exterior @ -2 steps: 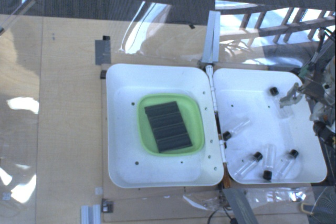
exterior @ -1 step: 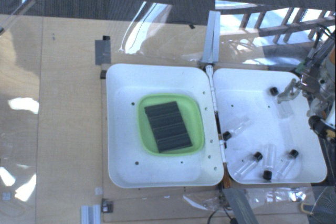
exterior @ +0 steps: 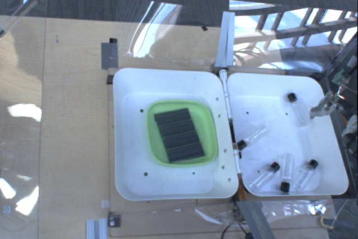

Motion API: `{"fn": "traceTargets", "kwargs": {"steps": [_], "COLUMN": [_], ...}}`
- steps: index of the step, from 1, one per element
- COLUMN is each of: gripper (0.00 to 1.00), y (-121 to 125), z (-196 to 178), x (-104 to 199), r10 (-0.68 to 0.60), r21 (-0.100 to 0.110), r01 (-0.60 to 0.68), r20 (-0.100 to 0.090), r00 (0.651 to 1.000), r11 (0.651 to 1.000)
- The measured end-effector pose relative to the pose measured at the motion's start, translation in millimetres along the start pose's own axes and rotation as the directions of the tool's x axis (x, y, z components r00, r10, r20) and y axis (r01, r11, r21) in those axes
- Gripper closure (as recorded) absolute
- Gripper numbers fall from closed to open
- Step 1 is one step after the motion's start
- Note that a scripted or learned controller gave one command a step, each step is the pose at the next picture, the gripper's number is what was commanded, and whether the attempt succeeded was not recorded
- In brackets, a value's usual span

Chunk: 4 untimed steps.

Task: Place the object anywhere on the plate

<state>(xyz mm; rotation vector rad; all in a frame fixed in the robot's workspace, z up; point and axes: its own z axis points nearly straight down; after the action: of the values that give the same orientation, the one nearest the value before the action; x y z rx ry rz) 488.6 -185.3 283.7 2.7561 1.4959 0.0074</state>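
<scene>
The jaws point(exterior: 323, 107) sit at the right edge of the right bin point(exterior: 268, 87), low over its rim, where a pale metal tip pokes in from the arm point(exterior: 344, 73). They are small and partly lost against the white wall, so whether they are open or closed cannot be told, and nothing can be seen between them.

Just to their left, near the bin's back right corner, lies a clear vial with a black cap point(exterior: 296, 104), its body almost invisible against the white floor. Another vial point(exterior: 250, 137) lies tilted toward the bin's left edge, with its black cap close to the seam between the two bins. Along the front edge of the right bin a cluster of vials point(exterior: 284, 170) lies loosely together, four black caps showing, some bodies touching or nearly so.

The left bin point(exterior: 128, 176) stands just beside the right one, their inner edges meeting. In its middle rests a green plate point(exterior: 210, 126), square with rounded corners. On the plate lies a dark ribbed block point(exterior: 178, 135), turned at a slight angle and well inside the plate's rim.

Both bins stand on the wooden counter point(exterior: 61, 120), toward its right front. A grey metal strip point(exterior: 225, 42) runs back from the seam between the bins.
</scene>
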Motion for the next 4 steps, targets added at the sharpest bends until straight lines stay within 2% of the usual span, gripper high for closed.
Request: {"fn": "traceTargets", "kwargs": {"steps": [1,2,3,4], "gripper": [0.00,0.00,0.00,0.00], "y": [78.5,71.7,53.3,18.5], "z": [40.8,39.8,21.5,17.4], "x": [40.3,42.1,28.8,6.4], "r10": [-0.052,-0.046,-0.014,0.056], "r21": [0.001,0.003,0.001,0.003], "r01": [0.052,0.046,0.014,-0.056], "r20": [0.001,0.001,0.000,0.000], "r00": [0.999,0.999,1.000,0.998], "r11": [0.999,0.999,1.000,0.998]}}
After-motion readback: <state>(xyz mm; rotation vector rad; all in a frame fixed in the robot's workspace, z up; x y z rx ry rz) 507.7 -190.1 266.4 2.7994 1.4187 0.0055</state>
